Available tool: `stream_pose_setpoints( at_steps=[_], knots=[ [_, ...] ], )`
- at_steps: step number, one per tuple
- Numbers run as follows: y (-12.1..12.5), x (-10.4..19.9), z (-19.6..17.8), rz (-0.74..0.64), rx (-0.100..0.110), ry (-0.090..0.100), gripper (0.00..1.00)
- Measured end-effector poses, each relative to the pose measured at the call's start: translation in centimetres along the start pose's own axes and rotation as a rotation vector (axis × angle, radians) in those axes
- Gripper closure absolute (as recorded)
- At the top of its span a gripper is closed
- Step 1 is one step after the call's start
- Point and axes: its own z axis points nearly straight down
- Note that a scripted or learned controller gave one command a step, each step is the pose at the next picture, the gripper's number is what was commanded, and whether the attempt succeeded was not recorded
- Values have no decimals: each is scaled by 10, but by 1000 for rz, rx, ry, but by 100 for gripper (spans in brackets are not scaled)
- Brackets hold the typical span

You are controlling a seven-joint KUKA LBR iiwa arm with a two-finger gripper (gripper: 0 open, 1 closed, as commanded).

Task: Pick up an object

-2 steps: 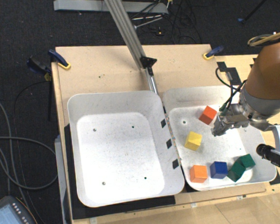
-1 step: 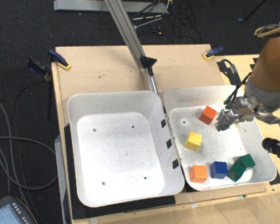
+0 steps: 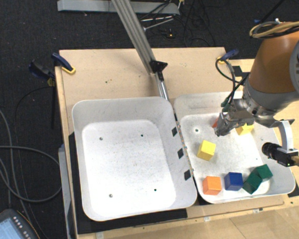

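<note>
Right bin (image 3: 277,186), contents and gripper
Gripper (image 3: 222,128) low near bin's far wall, finger state cannot be told; yellow block (image 3: 207,150) just nearer; orange block (image 3: 212,185), blue block (image 3: 234,181), green blocks (image 3: 258,179) along near wall

The arm (image 3: 276,69) angles its tool (image 3: 222,128) downward, leftward.

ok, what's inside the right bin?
In the right bin: yellow cube, orange cube, blue cube, green blocks, another yellow piece and a red sliver beside the gripper; the arm covers the rest.
</note>
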Motion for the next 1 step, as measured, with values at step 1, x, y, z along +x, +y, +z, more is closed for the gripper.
stream_pose_setpoints(
  at_steps=[1],
  knots=[
    [19, 52, 14, -1, 1, 0, 100]
  ],
)
